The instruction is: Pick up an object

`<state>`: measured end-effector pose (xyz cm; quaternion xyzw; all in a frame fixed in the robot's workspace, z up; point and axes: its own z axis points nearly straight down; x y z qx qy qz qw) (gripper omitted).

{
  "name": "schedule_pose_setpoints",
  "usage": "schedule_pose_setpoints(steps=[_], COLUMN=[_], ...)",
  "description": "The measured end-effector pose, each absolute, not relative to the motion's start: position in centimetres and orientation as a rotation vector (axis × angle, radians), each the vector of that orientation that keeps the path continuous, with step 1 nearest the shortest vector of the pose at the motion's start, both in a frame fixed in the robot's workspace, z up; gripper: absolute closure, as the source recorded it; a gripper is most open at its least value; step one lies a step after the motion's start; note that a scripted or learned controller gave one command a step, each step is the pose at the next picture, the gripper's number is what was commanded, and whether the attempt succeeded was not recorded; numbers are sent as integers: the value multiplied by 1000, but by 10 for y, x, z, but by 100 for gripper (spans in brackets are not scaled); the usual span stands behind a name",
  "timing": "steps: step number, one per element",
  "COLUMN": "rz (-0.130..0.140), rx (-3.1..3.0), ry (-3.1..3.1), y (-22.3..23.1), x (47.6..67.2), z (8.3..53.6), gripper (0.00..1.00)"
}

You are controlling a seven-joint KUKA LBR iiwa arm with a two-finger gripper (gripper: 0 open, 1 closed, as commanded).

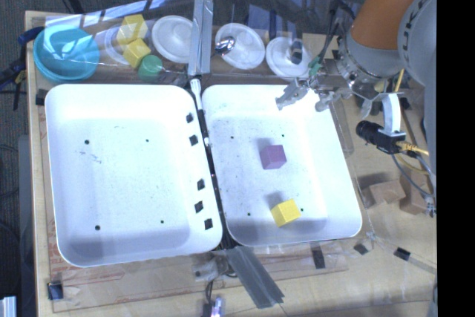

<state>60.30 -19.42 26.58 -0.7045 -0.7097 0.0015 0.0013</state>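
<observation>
A purple cube [272,156] lies near the middle of the right bin [338,159]. A yellow cube [286,212] sits closer to that bin's front edge. My gripper [304,98] hangs over the bin's back right corner, well above and behind both cubes. Its two fingers [288,99] are spread apart with nothing between them.
The left bin [67,159] lies beside the right one, with a divider carrying black clips between them. Behind the bins stand a blue bowl [65,50], yellow blocks [133,41], a green cap [151,67] and white lids [239,45]. Wooden blocks [386,193] and cables lie at the right.
</observation>
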Motion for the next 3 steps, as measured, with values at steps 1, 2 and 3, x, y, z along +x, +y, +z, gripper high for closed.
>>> schedule_pose_setpoints(steps=[1, 2, 3], rz=[5, 1, 3], rx=[-2142, -2004, -1999], ry=[-2293, -2417, -2421], y=[-209, -207, -208], x=[596, 576, 576], z=[162, 92, 102], gripper=[0, 0, 100])
